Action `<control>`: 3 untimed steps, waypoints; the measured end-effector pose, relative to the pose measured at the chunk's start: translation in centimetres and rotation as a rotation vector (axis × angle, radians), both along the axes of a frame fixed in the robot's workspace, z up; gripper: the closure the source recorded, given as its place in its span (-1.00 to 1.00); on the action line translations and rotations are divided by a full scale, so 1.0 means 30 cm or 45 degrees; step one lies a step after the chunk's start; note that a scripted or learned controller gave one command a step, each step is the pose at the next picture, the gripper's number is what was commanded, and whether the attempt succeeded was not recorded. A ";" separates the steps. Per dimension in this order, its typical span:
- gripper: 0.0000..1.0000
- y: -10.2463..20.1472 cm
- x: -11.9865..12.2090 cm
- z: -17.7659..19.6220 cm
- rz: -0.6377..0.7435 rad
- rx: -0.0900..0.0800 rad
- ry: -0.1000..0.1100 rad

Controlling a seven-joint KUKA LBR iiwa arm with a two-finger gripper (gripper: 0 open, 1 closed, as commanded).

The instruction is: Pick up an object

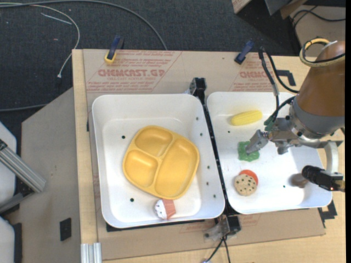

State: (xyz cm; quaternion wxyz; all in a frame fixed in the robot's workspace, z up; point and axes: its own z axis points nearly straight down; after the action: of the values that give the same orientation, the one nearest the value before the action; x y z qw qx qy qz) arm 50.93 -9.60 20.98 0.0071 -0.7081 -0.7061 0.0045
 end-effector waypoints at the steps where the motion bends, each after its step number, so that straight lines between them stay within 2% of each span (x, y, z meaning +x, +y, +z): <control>1: -1.00 0.001 0.010 0.021 0.004 -0.002 -0.017; 2: -1.00 0.000 0.022 -0.184 0.003 -0.001 -0.013; 3: -1.00 0.008 0.030 -0.326 0.003 -0.001 -0.013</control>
State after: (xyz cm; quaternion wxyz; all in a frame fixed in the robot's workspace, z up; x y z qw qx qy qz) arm 51.84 -9.37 11.20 0.0033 -0.7072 -0.7070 0.0012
